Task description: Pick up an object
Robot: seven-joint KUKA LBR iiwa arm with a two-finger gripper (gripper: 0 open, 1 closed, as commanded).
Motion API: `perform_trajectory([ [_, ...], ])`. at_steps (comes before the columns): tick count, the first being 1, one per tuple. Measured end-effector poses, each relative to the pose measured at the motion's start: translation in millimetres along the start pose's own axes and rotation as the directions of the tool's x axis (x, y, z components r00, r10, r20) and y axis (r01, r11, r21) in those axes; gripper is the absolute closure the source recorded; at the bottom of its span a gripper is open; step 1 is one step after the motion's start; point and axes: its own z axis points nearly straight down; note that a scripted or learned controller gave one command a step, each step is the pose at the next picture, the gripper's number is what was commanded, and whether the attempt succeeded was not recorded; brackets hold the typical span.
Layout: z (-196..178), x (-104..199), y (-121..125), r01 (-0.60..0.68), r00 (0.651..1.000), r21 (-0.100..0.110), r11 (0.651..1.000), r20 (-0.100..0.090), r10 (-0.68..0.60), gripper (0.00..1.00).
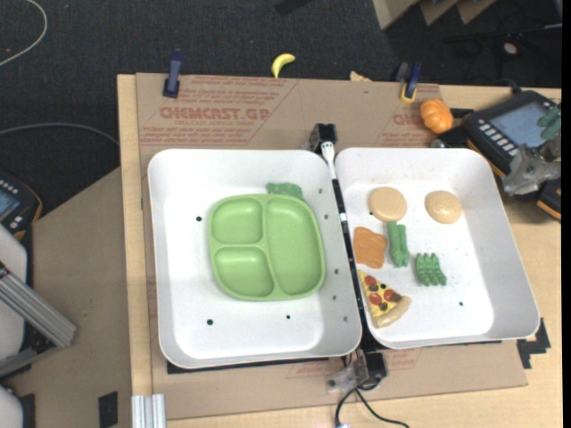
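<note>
The right bin (pixel 482 239) holds several toy foods. Two tan round cookies (pixel 388 204) (pixel 443 207) lie near its far side. An orange block (pixel 370 247) and a green pickle-like stick (pixel 398 244) lie side by side at its left. A green ridged piece (pixel 430 268) sits to the right of the stick, and a pizza slice (pixel 385 300) lies near the front left corner. In the left bin (pixel 178 239) rests a green divided plate (pixel 266 246), with a small green leafy piece (pixel 284 188) at its far edge.
Beyond the right bin an orange toy fruit (pixel 435 114) sits on the bench beside a black handheld pendant (pixel 517 132). A yellow banana (pixel 283 62) and two blue clamps (pixel 172 75) (pixel 410 80) stand along the far edge of the board.
</note>
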Motion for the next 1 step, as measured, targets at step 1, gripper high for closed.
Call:
perform_trajectory([
  [1, -10.5, -0.1, 0.9, 0.000, 1.000, -0.003, 1.000, 0.002, 0.000, 1.00],
])
